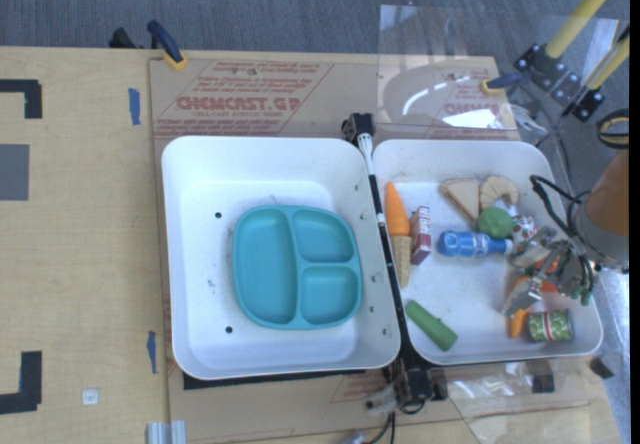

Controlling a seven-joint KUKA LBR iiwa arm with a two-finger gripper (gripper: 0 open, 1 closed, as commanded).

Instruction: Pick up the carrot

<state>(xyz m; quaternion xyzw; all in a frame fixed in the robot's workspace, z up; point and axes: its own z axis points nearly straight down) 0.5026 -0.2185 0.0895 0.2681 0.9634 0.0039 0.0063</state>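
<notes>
The carrot (397,211) lies along the right bin's (455,157) left wall, beside a teal divided tray (296,265) in the left bin (200,232). The pincer (548,277) hovers low over clutter at far right; its opening cannot be told.

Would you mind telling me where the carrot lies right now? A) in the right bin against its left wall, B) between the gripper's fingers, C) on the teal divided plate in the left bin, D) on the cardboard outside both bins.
A: the carrot lies in the right bin along its left wall, above the green piece, apart from the gripper.
</notes>
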